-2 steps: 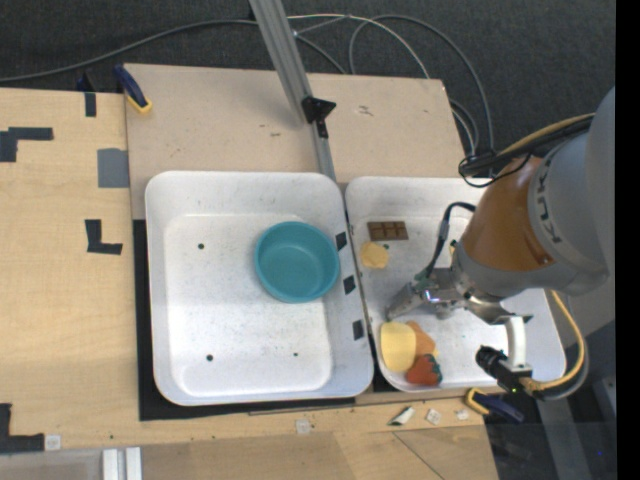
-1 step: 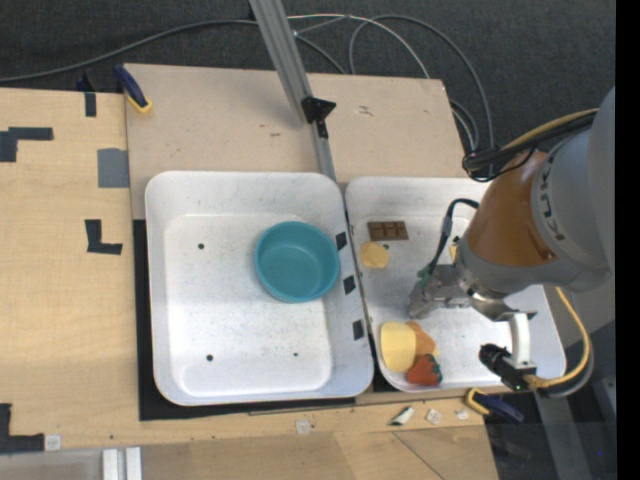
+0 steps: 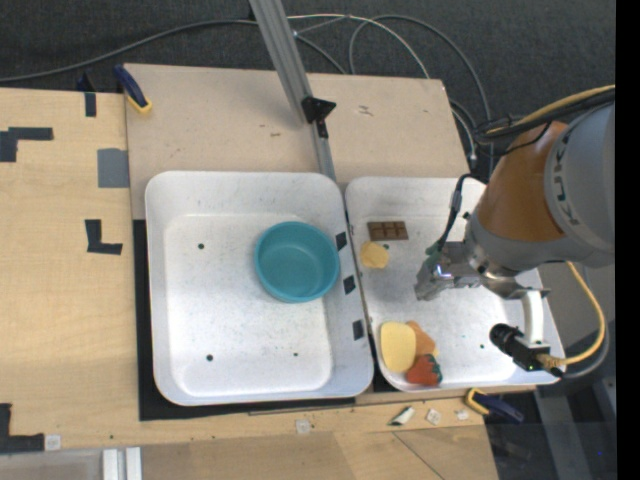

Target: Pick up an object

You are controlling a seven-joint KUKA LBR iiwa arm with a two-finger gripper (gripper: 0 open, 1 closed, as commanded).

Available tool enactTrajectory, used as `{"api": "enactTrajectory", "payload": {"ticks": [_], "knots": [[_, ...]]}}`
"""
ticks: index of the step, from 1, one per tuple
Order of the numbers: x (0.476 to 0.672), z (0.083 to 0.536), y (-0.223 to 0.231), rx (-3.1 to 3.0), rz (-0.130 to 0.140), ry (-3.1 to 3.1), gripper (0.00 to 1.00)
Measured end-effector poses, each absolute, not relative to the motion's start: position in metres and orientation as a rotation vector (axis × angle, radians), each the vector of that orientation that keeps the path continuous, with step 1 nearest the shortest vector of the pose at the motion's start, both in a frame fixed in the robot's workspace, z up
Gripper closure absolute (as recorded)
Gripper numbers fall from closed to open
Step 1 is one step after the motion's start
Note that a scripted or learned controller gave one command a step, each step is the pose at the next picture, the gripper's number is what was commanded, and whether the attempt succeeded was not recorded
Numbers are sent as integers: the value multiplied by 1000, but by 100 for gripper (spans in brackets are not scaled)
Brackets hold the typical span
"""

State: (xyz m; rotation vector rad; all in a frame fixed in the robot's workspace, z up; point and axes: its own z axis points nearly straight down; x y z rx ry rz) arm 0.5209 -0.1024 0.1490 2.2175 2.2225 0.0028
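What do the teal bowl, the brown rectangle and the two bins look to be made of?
Teal bowl: probably plastic, a uniform matte colour with a soft sheen on its rim. Brown rectangle: segmented like a chocolate bar, likely a plastic toy; too small to be sure. Left bin and right bin: moulded white plastic by their rounded corners, smooth and slightly scuffed.

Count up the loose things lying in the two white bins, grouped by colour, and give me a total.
Teal: 1, the bowl
Brown: 1, the flat bar
Yellow: 2, the small piece and the larger piece
Orange: 1, the wedge
Red: 1, the strawberry
Total: 6
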Motion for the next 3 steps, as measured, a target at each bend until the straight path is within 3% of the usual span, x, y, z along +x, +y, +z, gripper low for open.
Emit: {"api": "enactTrajectory", "payload": {"ticks": [1, 2, 3], "knots": [[523, 211, -107, 2217, 4, 2220, 100], [523, 213, -107, 2221, -2, 2224, 100], [541, 220, -63, 2216, 1, 2229, 100]]}}
